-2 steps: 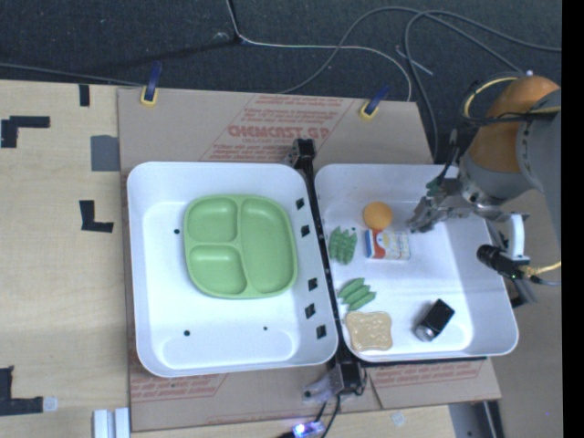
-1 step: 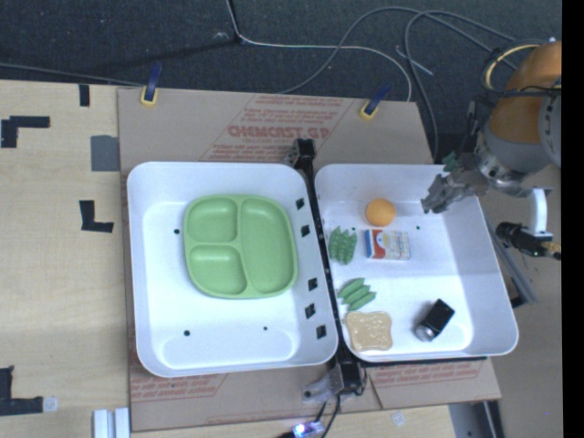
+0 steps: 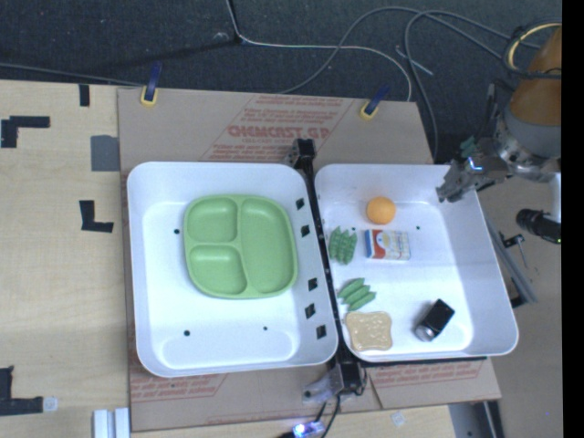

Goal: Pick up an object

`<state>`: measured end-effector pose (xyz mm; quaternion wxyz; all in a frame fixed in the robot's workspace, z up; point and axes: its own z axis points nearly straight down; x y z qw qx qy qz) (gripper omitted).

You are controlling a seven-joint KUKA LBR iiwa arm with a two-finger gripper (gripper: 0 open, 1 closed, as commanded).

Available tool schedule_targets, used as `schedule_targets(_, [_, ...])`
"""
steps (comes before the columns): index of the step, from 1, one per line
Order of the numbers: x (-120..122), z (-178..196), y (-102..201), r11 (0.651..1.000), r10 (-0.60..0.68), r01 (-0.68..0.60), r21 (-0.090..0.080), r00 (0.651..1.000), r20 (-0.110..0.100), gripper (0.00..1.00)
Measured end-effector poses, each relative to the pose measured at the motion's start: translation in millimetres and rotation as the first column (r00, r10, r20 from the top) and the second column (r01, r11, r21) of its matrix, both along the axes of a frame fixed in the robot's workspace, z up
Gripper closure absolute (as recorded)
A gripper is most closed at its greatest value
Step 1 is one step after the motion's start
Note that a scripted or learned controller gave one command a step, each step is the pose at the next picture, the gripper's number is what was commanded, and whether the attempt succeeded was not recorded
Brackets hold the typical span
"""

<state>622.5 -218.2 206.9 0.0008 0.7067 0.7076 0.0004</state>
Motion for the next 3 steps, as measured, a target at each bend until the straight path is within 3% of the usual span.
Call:
schedule_targets(1, [6, 62, -1, 1.000, 0.001, -0.001, -0.001, 1.000, 0.003, 1.00])
schedule_targets(3, [14, 34, 107, 1.000, 0.002, -0.002, 0.000, 1.000, -0.003, 1.00])
